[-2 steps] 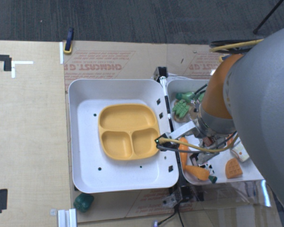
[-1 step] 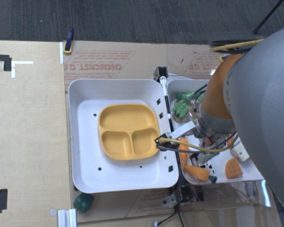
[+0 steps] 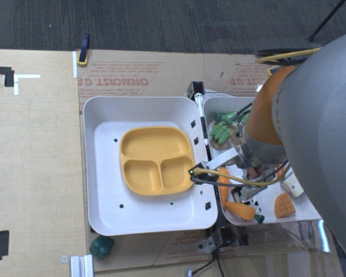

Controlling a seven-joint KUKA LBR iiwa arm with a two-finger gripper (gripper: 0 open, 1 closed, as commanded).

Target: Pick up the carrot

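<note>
The orange plastic carrot with a green top [image 3: 241,211] lies in the shallow white right bin [image 3: 230,98], off the lower right corner of the yellow divided plastic tray [image 3: 155,160]. The grey gripper [image 3: 249,178] hangs right of the tray. Whether it is clenched or released cannot be told. By my judgement the carrot is not yet lifted, so grasp and lift remain.

Even, bright light fell from overhead, leaving only soft, faint shadows. The left bin [image 3: 87,166] showed mild glare on its white wall. At 3 o'clock the arm [image 3: 328,131] loomed blurred near the lens; the yellow tray [image 3: 155,140] at centre looked sharp.
</note>
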